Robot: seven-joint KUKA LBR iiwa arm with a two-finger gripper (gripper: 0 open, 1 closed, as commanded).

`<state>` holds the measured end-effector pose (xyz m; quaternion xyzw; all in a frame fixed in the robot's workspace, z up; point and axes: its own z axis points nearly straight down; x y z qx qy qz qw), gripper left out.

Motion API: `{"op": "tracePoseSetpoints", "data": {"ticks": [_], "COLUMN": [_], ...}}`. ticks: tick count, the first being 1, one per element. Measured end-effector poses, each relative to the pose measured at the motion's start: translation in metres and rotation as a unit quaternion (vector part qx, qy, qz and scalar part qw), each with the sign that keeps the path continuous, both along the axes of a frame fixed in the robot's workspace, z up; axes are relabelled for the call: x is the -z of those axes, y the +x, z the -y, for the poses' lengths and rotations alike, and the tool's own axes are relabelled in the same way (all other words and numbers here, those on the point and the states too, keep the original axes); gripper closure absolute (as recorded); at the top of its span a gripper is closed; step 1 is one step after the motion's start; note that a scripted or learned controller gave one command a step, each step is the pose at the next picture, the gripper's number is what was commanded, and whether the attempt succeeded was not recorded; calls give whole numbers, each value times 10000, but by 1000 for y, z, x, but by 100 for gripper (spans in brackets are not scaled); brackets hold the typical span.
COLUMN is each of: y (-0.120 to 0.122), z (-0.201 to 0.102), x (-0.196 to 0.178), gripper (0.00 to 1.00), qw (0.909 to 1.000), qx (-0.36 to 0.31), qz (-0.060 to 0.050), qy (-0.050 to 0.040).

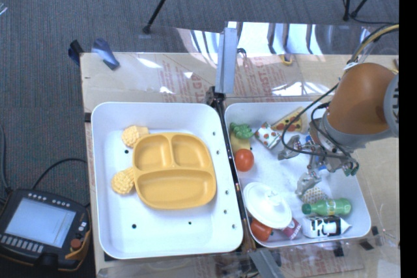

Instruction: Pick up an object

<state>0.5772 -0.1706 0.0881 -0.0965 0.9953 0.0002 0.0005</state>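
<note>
Two shallow white bins were observed side by side on the bench. The left bin point(104, 140) was found to hold a yellow divided plate point(174, 170), with two small yellow waffle-like pieces touching its left edge, one at the far corner point(133, 135) and one at the near corner point(123, 181).

The right bin point(362, 205) was found crowded. A green item point(242, 131) and a red tomato point(244, 159) were noted near its left wall, with a small patterned carton point(268, 135) just beside them. A slice of pizza point(289, 122) was seen at the far side. A white lid point(268, 204) lay toward the near left, a red item point(260, 230) partly tucked under it. A green bottle point(328, 207) and a black-and-white tube point(326, 226) lay along the near right.

The arm point(360, 101) was seen reaching in from the right, with the gripper point(311, 178) lowered over the right bin, just above a small tan netted object point(314, 194) beside the green bottle. Whether the gripper was apart or together could not be told, and nothing was seen between them.
</note>
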Motion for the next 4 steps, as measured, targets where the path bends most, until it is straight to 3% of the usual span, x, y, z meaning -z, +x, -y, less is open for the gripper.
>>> {"op": "tracePoseSetpoints", "data": {"ticks": [1, 2, 3, 4], "y": [-55, 4, 59, 28], "z": [9, 26, -10, 41], "x": [-2, 0, 0, 0], "gripper": [0, 0, 0, 0], "qw": [9966, 9977, 9923, 9983], "qx": [825, 674, 1236, 587], "qz": [57, 7, 10, 3], "qy": [10, 9, 10, 5]}}
